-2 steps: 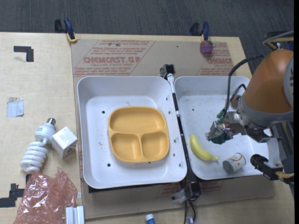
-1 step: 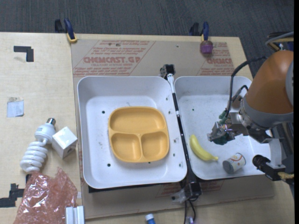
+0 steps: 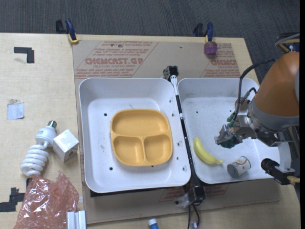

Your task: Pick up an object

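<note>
Grey gripper [image 3: 228,138] hangs low over the right bin [image 3: 209,92]; whether it is apart or together cannot be told. Candidates lie just beside it: banana [image 3: 206,152] toward the left, small can [image 3: 238,166] on its side below. Judgement: the banana is the easier pick; close across its narrow width, near the middle. The can may roll. Count: two bins, one banana, one can; left bin [image 3: 95,99] carries one yellow tray [image 3: 141,137].

The arm [image 3: 282,92] runs off the right edge, hiding the right bin's [image 3: 209,87] far corner.
</note>
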